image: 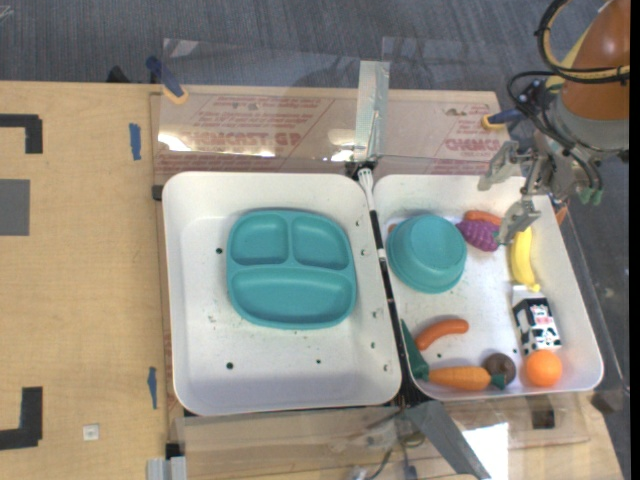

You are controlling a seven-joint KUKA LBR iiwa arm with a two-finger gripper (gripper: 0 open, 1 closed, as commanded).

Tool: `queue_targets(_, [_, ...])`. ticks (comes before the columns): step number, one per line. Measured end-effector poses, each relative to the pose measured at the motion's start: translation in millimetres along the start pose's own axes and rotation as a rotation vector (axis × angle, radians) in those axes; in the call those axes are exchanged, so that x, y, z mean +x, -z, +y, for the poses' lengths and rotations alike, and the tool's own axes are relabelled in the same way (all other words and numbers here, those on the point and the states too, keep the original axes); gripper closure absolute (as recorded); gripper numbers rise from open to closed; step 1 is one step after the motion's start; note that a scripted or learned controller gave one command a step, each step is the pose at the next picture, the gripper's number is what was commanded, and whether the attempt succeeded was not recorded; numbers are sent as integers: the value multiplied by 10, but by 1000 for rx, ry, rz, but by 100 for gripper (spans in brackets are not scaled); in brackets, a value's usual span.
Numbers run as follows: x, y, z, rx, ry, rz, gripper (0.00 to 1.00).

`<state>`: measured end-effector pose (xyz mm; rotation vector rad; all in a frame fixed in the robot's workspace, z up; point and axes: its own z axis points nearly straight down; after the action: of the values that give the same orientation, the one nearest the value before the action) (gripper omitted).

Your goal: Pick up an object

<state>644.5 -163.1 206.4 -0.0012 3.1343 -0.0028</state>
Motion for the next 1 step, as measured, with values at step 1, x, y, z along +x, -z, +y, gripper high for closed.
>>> queue_targets(1, [385, -1169, -397, 0, 185, -5, 0])
